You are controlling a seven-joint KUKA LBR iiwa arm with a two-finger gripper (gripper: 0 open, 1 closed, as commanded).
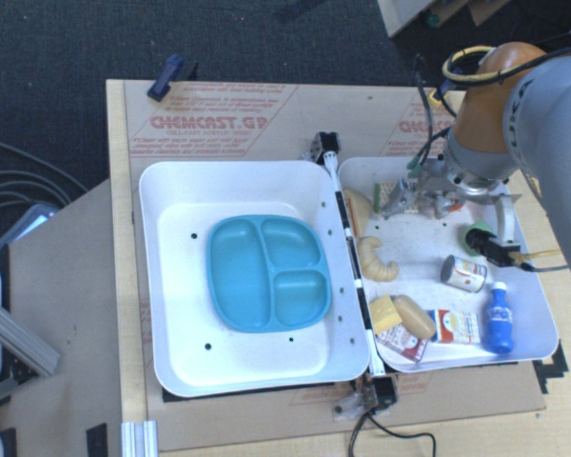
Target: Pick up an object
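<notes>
— So, which thing is nearest the gripper (400, 198)?

— It hangs low at the far left of the right bin (542, 336), by a pale piece at the wall. Whether it is open or closed, I cannot tell.

— Easier targets?

— The croissant (377, 260) lies near the divider; it looks light and soft, so pinch it across the middle, gently. The blue bottle (498, 320) by the near right rim looks stiff but slippery; take it across the body.

— And the small can (463, 273)?

— Rigid, on its side, likely to roll.
</notes>
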